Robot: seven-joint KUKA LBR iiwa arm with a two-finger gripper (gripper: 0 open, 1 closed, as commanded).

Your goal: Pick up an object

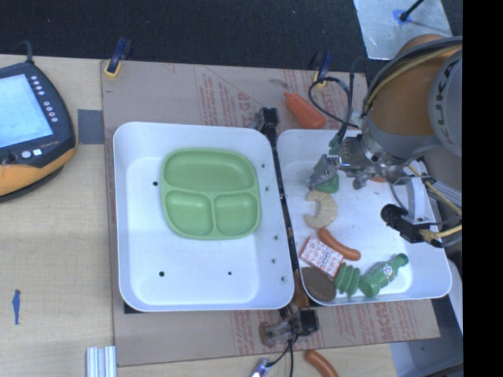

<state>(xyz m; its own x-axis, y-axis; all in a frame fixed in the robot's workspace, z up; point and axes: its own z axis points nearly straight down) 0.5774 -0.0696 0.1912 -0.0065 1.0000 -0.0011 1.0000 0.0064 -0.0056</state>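
My gripper (341, 176) hangs low over the back of the right bin (428, 289), its two fingers spread apart and open. A small green object (328, 184) lies right under the left finger (321, 170); nothing sits between the fingers. Just in front of it lies a beige crescent (321, 209). Further forward are an orange sausage (339, 244), a red-and-white packet (321, 256), a brown disc (318, 283), a green pickle (347, 280) and a green bottle (385, 275).
The left bin (141, 281) holds a green divided plate (211, 192). An orange carrot (305, 111) lies outside the bins at the back, and another orange piece (322, 361) at the front. A pendant tablet (31, 128) sits far left. Black cables (409, 225) trail from the wrist.
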